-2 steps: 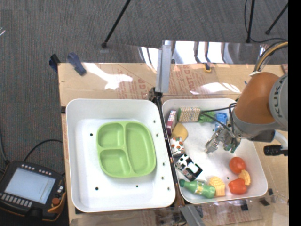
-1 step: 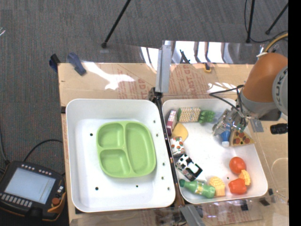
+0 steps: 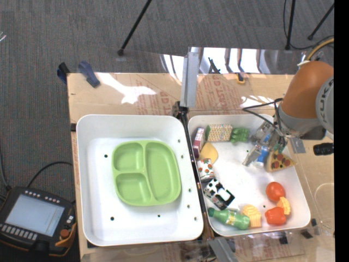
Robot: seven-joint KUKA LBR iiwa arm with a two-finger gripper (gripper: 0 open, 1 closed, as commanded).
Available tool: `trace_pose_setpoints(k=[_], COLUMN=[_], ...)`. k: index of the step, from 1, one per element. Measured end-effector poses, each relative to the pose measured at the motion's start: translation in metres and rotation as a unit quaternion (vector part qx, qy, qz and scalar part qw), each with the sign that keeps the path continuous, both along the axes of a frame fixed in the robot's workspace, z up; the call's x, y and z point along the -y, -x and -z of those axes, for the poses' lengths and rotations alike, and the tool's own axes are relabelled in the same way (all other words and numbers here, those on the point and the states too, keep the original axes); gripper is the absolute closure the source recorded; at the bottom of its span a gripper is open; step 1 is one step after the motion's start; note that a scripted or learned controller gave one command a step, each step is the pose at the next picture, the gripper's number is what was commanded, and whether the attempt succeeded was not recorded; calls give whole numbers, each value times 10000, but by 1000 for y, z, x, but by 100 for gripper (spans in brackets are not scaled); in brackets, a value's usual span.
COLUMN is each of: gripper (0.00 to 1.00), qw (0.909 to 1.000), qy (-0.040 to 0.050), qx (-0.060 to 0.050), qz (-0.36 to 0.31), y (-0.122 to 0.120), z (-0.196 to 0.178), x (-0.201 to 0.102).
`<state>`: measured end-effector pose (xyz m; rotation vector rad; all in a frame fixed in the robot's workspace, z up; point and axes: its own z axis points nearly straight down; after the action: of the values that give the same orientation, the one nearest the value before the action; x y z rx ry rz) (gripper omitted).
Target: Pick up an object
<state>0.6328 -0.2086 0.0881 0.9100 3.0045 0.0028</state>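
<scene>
The right bin (image 3: 299, 187) holds several toy foods. My gripper (image 3: 256, 158) hangs low over the upper middle of this bin, fingers pointing down and to the left, slightly apart, with nothing between them. A pizza slice (image 3: 280, 161) lies just to its right, almost touching. A green leafy toy (image 3: 239, 135) and a waffle-patterned block (image 3: 220, 132) lie up and to its left. A yellow wedge (image 3: 209, 153) is farther left. Below the gripper the bin floor is bare.
Along the right bin's left wall are a purple box (image 3: 198, 141), a small can (image 3: 205, 170) and a black-and-white box (image 3: 218, 193). At its front lie a green bottle (image 3: 229, 218), a yellow piece (image 3: 252, 215), a red tomato (image 3: 275, 191) and a red-orange piece (image 3: 276, 216). The left bin (image 3: 87, 201) holds a green divided plate (image 3: 146, 172).
</scene>
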Motion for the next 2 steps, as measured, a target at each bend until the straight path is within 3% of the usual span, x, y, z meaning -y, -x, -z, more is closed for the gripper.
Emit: trace_pose_setpoints(k=[2], gripper=[0], qw=[9999], qy=[-1], qx=[-9], qz=[-114], y=[50], z=[0], x=[-1])
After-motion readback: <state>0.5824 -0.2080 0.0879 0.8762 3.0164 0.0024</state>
